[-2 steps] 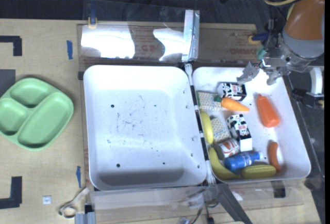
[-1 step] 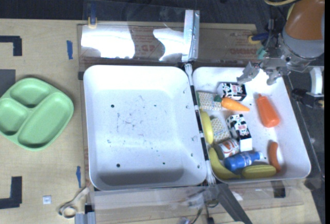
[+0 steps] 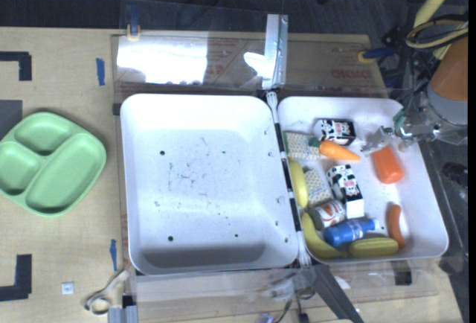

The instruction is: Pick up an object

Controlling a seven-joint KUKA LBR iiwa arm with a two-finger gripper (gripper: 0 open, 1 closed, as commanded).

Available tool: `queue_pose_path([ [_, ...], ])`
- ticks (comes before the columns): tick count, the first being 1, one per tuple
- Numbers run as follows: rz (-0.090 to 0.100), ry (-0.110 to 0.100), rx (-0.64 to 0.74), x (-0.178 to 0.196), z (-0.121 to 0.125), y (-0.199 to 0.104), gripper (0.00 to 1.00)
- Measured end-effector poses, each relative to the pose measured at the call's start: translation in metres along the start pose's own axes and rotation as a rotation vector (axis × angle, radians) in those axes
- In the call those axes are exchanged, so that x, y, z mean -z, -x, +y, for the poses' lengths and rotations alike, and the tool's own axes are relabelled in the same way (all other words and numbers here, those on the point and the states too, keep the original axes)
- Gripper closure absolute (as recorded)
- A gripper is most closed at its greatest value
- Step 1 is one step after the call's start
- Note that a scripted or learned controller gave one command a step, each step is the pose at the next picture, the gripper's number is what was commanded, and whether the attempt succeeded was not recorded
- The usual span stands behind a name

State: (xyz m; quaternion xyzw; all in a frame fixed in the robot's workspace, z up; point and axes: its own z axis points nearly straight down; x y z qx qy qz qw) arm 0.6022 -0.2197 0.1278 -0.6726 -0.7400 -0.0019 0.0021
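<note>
The right bin (image 3: 435,213) holds several small objects. An orange carrot (image 3: 342,152) lies near its middle, with an orange block (image 3: 387,164) to its right. Two black-and-white cartons (image 3: 334,130) (image 3: 344,184) sit near a yellow banana (image 3: 298,184) along the bin's left wall. At the front lie a blue bottle (image 3: 349,231), a small can (image 3: 327,213), a yellow-green piece (image 3: 374,245) and an orange sausage shape (image 3: 393,223). My gripper (image 3: 390,132) hangs over the bin's back right part, just above the orange block and apart from it. Nothing shows in its grasp.
The left bin (image 3: 149,128) adjoins the right one along a shared wall. A green divided plate (image 3: 48,161) rests on the bench at far left. A clear panel (image 3: 201,53) stands behind the bins. Cables and a stand crowd the right side.
</note>
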Motion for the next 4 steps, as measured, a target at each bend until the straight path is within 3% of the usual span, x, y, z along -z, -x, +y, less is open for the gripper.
queue_pose_path([
  [1, 0.007, 0.010, 0.021, -0.039, -0.003, -0.009, 0.00],
  [2, -0.001, 0.012, 0.020, -0.029, -0.003, -0.006, 1.00],
  [3, -0.007, 0.004, -0.063, -0.023, 0.023, -0.001, 1.00],
  [4, -0.006, 0.003, -0.232, 0.064, 0.001, -0.046, 1.00],
])
